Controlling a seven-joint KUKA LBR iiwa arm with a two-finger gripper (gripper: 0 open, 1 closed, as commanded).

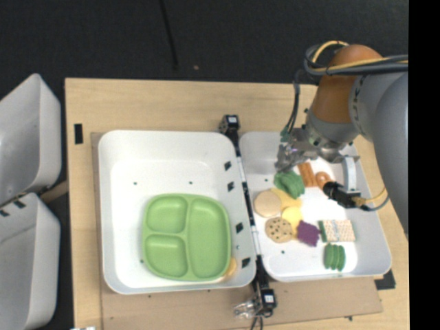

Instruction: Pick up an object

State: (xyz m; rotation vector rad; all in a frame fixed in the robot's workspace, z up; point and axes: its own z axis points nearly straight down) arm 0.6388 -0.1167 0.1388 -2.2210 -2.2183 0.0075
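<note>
My gripper (291,158) hangs low over the back of the right bin (368,263), just above a green leafy toy (289,183). An orange toy (315,177) lies beside it on the right. In front of these lie a tan round bun (268,203), a yellow piece (292,216), a chocolate-chip cookie (278,229), a purple piece (308,234), a pale speckled block (338,230) and a green ridged piece (334,256). The wrist hides what is directly under the gripper.
The left bin (117,157) holds a green divided plate (187,236) towards its front. A raised divider with black clips (243,184) separates the two bins. A black cable fitting (338,193) sticks out to the right of the gripper.
</note>
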